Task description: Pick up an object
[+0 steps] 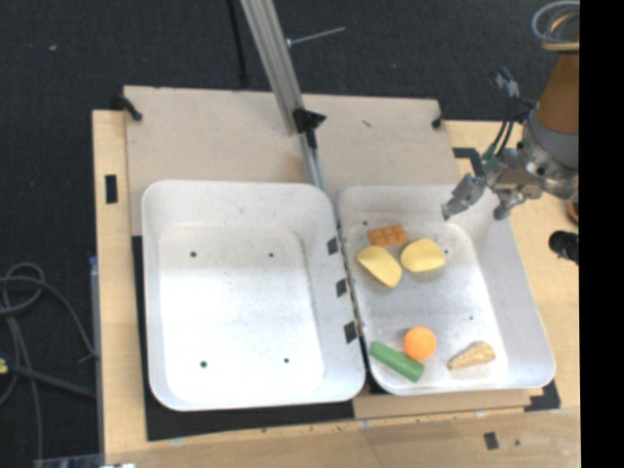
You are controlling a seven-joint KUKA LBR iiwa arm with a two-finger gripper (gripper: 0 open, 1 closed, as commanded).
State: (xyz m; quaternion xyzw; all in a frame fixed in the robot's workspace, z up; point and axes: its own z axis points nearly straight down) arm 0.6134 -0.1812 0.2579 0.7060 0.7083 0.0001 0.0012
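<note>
Green cylinder (396, 361) sits nearest you; bring the spread, empty gripper (481, 200) squarely over one object before closing.

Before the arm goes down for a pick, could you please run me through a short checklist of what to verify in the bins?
1. Objects available: ok. The right bin holds a waffle piece, two yellow pieces, an orange ball, a green piece and a tan wedge.
2. Gripper free of load: ok, nothing shows between its jaws.
3. Jaws spread for a grasp: ok, they look apart.
4. Gripper over a target: not ok, it sits at the bin's upper right corner, beside the objects.
5. Target spacing: not ok for the two yellow pieces and for the ball and green piece, each pair close together; the wedge lies apart.
</note>
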